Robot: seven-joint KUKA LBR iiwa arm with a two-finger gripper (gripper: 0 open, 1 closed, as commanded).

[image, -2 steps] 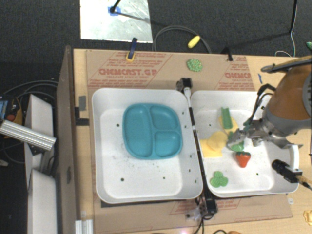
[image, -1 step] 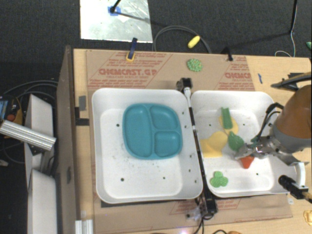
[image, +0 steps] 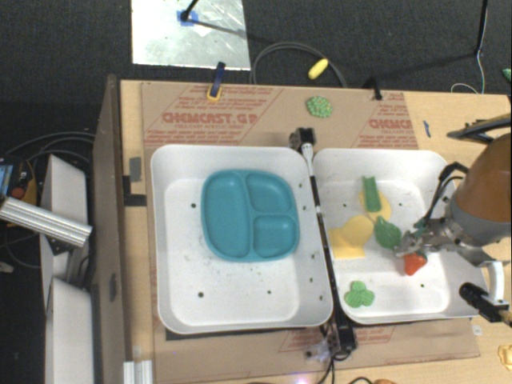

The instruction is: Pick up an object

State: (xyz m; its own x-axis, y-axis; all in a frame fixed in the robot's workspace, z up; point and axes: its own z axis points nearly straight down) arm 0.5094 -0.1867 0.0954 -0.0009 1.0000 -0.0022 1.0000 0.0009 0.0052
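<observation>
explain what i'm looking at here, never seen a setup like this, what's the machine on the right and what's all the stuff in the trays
One camera looks down at a slant on a bench with two shallow white bins. The grey and orange shape at right is a robot arm; its gripper is low in the right bin, beside a small red piece and a dark green piece. I cannot tell whether it holds anything. That bin also has yellow pieces, a green stick and a light green piece. The left bin holds a blue divided plate.
</observation>
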